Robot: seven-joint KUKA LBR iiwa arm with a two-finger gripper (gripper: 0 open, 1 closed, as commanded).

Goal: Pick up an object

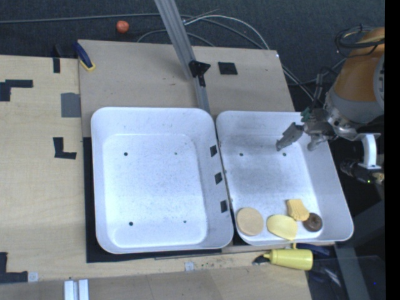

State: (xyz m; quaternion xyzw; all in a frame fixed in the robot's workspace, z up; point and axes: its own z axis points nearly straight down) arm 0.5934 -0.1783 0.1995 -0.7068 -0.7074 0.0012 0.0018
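Note:
My gripper hangs over the upper right part of the right bin, open, with nothing between its two fingers. Along that bin's near edge lie a round tan disc, a pale yellow lump, a small tan block and a small brown round piece. All of these lie well below the gripper in the view, apart from it.
The left bin stands beside the right one. A yellow-handled tool lies on the bench just outside the right bin's near edge. A slanted metal pole rises behind the bins. Cables run at the back right.

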